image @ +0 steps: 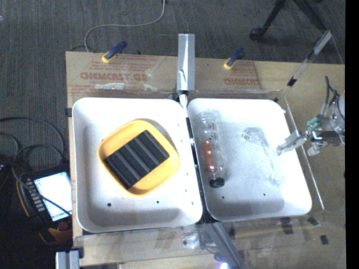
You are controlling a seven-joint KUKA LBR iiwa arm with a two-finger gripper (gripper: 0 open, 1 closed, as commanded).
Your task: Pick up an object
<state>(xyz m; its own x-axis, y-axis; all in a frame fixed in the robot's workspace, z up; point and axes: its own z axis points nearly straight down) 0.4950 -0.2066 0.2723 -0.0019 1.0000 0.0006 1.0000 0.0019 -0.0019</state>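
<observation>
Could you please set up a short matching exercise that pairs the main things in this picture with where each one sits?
Things:
1. yellow and black object
2. clear plastic bottle
3. crumpled clear wrap
4. gripper

Places:
A. over the right edge of the right bin
B. in the middle of the left bin
C. along the left wall of the right bin
D. middle of the right bin's floor

Pairs: 1-B, 2-C, 3-D, 4-A
</observation>
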